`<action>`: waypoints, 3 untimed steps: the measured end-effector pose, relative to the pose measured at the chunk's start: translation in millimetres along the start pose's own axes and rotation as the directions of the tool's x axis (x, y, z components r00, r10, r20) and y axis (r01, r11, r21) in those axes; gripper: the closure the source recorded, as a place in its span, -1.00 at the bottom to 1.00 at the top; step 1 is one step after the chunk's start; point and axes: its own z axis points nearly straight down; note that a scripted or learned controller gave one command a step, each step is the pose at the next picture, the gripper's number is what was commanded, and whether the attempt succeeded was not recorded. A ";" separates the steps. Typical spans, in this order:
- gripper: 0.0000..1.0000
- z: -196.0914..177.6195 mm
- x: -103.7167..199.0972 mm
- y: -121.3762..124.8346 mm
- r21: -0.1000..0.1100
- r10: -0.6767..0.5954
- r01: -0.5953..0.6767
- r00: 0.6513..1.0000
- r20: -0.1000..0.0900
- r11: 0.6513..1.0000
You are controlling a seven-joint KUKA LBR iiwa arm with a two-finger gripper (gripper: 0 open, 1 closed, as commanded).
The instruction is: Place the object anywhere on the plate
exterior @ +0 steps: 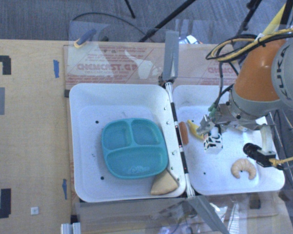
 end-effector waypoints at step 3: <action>-1.00 18.1 153.9 30.5 -0.001 -0.454 0.454 0.891 -0.001 0.891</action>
